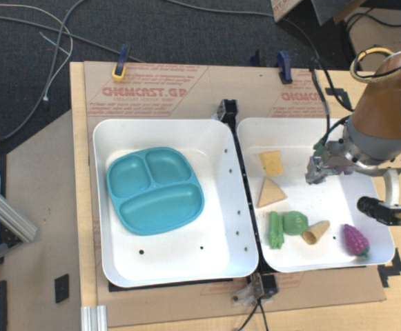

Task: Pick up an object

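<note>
The arm hangs over the right bin [386,254], its gripper [319,171] low near the bin floor, and whether the jaws are apart or together I cannot tell from this slant. Nothing shows between them. Nearest to the jaws lie the yellow block [272,163] and, just below it, the tan wedge [270,193]; farther off sit the green toy [286,226], the little cone [315,232] and the purple grapes [355,240]. Best bet, I'd say: choose one piece standing apart, centre the jaws squarely over it, drop straight, close, and lift slowly.
</note>
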`<state>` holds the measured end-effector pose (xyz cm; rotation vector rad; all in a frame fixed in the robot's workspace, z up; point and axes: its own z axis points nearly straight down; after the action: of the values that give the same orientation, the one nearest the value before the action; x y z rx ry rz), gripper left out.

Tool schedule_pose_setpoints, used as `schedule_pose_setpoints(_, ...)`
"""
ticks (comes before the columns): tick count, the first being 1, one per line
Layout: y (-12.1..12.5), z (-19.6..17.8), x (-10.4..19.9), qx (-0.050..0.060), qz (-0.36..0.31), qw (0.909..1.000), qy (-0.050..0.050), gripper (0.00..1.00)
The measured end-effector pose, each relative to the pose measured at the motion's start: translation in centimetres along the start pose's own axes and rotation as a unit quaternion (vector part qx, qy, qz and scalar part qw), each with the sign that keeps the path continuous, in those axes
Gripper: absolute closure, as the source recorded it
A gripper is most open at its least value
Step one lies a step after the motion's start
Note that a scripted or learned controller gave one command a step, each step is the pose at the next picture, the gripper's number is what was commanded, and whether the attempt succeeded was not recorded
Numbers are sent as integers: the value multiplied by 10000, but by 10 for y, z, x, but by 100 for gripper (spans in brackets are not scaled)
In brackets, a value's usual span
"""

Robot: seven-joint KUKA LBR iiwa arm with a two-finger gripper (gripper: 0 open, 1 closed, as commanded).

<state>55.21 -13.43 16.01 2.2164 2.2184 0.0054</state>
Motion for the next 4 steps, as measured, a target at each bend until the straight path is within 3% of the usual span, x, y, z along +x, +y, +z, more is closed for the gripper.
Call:
schedule_pose_setpoints(2, 2, -99, 4, -6, -2, 10000, -1, 100)
schedule_pose_setpoints(4, 24, -76, 102, 35, -23, 10000, 21, 100)
